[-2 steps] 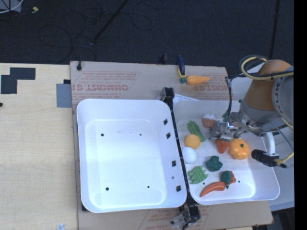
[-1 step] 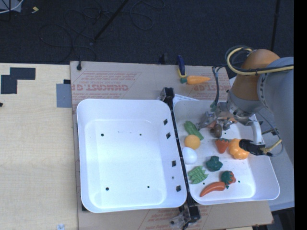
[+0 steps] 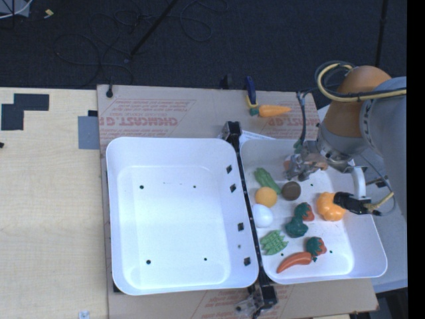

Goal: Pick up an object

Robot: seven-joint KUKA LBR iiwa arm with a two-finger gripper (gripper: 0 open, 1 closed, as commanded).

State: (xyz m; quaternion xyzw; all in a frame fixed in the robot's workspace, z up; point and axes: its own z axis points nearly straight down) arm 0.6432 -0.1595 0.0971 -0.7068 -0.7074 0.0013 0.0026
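My gripper (image 3: 299,169) hangs low over the upper middle of the right bin (image 3: 368,258), just above a brown round object (image 3: 291,191). Nothing shows between its fingers. To the left of the brown object lie a green pickle (image 3: 267,179), an orange ball (image 3: 265,197) and a white egg (image 3: 261,215). A yellow-orange pepper (image 3: 329,207) sits to the right. Lower down are dark green broccoli (image 3: 297,228), a strawberry-like red piece (image 3: 304,211), a light green leafy piece (image 3: 272,242), a red chili (image 3: 294,262) and a red-and-green piece (image 3: 315,246).
The left bin (image 3: 126,178) stands beside the right one, with a black divider (image 3: 244,205) between them. An orange carrot with a blue clamp (image 3: 265,109) lies on the cardboard behind the bins. The arm's grey body (image 3: 378,131) covers the right bin's far right corner.
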